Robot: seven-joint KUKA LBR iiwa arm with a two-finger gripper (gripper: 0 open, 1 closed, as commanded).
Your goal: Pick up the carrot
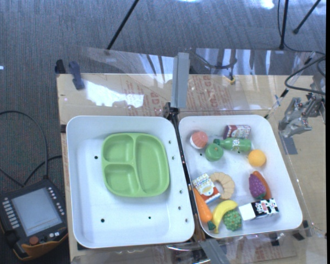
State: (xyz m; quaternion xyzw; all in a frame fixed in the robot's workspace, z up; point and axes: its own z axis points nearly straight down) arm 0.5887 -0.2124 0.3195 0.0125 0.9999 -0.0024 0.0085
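The carrot [202, 204] is orange with a green stem end. It lies along the left wall of the right bin [283, 169], near the front, pointing toward the back. A small juice carton [205, 186] touches its far end and a banana [223, 210] lies just to its right. My gripper [295, 125] hangs outside the right bin, past its far right corner and well away from the carrot. It looks grey and small at the edge of the view, with nothing seen in it.
The left bin [82, 202] holds a green divided plate [136, 164]. Around the carrot in the right bin lie a broccoli [232, 220], a cow-patterned carton [258, 209], a purple fruit [257, 185], a ring cracker [226, 185], an orange [257, 158] and a green bottle [234, 144].
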